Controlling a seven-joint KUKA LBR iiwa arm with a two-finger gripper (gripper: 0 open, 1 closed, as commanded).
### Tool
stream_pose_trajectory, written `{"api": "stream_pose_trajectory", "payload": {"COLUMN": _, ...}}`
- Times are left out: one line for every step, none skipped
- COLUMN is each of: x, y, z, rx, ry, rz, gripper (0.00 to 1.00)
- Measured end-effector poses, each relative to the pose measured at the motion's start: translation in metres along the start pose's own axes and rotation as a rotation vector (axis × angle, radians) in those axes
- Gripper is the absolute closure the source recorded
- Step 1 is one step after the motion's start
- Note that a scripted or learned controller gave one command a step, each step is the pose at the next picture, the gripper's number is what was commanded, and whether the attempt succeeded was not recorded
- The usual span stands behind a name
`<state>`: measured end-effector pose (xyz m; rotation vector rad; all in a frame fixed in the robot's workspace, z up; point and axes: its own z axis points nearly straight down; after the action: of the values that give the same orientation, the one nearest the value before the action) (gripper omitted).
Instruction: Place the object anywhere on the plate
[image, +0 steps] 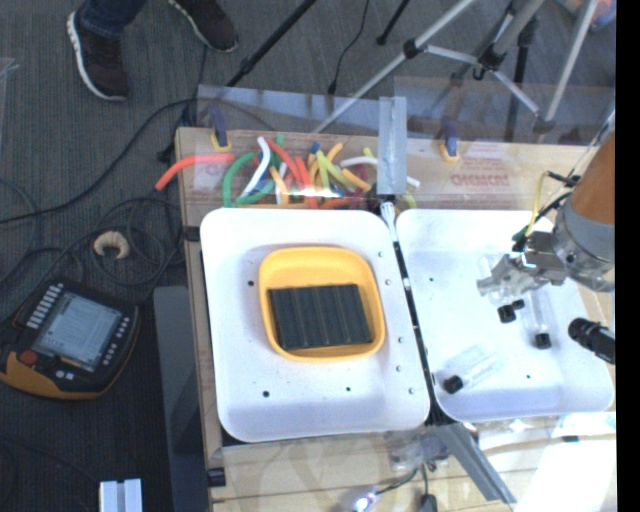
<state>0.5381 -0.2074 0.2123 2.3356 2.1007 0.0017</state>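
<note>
Camera view: we looked down at a slant on two shallow white bins set side by side on a wooden bench.
Left bin (230, 390): we saw a yellow plate (320, 266) resting in its middle.
Dark object (318, 316): we found a flat, ribbed, dark slab lying on the yellow plate, covering most of its floor.
Right bin (450, 240): we noted a small clear item with a dark cap (465, 368) lying near its front edge, apart from the arm.
Arm (600, 195): we saw it reach in from the right, with its orange band at the frame's edge.
Gripper (525, 305): we saw it over the right bin, well apart from the plate; two dark-tipped fingers (507, 312) stood separated, with nothing between them, so we judged it spread.
Back of bench: we saw a heap of coloured tubes (290, 175) behind the left bin.
Floor at left: we saw a pendant with a screen (70, 335) among black cables, and shoes at the top.
</note>
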Motion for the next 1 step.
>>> {"api": "stream_pose_trajectory", "payload": {"x": 0.0275, "y": -0.0309, "z": 0.0304, "rx": 0.002, "ry": 0.000, "rz": -0.165, "gripper": 1.00}}
